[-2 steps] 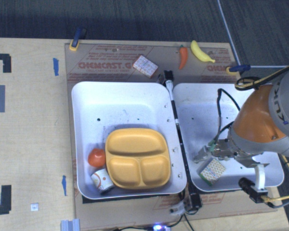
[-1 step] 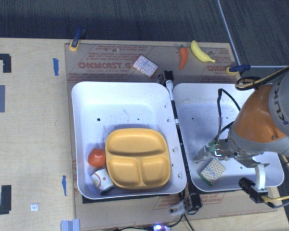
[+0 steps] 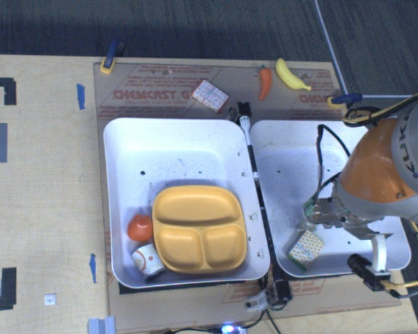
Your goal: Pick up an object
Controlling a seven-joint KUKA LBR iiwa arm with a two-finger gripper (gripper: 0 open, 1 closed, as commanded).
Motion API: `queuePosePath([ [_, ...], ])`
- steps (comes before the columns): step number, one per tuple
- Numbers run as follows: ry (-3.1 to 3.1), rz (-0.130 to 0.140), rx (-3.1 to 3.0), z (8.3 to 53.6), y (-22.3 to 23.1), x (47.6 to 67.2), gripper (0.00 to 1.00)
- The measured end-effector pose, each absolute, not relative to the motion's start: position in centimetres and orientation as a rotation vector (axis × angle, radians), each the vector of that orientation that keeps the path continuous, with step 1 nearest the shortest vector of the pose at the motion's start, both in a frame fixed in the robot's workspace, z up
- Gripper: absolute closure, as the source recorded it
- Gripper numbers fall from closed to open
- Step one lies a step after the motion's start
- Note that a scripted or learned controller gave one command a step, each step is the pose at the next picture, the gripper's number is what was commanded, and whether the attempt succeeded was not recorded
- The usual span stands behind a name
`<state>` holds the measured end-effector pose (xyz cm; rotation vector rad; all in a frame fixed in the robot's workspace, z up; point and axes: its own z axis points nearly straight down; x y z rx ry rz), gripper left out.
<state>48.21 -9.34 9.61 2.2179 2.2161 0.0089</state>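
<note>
A small speckled green-and-white block (image 3: 306, 248) lies near the front left corner of the right bin (image 3: 285, 158). My gripper (image 3: 318, 216) hangs over this bin, just above and to the right of the block, with the grey wrist and orange band behind it. From here I cannot see whether it touches the block. In the left bin (image 3: 132, 152) sit a yellow compartment tray (image 3: 198, 228), a red tomato-like ball (image 3: 138, 227) and a small white-and-orange object (image 3: 148, 259) at the tray's left.
Beyond the bins, on the cardboard, lie a yellow banana (image 3: 290, 75), a red-orange pepper (image 3: 265, 83) and a small patterned box (image 3: 210, 95). A black camera mount (image 3: 243, 109) stands at the divider. Cables run along the right bin's far and right sides.
</note>
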Motion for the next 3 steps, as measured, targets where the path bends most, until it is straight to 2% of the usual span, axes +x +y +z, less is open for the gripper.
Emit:
queuePosePath([
  [1, 2.216, 0.009, 2.219, 9.6, -9.3, 48.2, 0.00],
  [2, 2.220, 0.002, 2.221, 8.6, -9.2, 48.0, 0.00],
  [3, 2.217, 0.006, 2.220, 9.6, -9.2, 48.1, 1.00],
])
